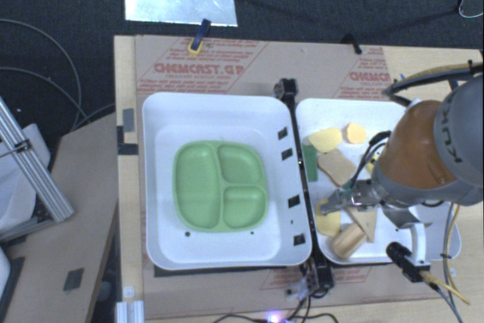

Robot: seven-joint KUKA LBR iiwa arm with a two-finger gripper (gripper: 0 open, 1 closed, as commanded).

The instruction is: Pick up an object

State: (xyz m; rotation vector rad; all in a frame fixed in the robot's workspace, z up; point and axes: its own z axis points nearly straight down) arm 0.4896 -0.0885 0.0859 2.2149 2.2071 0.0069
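We see 2 white bins, left bin (162,163) holding a green divided plate (221,185), grey arm (427,155) over the right bin (378,111), gripper (338,200) among tan and yellow food pieces (327,140), its grip we cannot tell.

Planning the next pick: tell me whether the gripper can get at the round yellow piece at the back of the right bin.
Probably yes. The round yellow piece lies uncovered near the right bin's far wall, nothing on top; the gripper sits over the nearer pieces.
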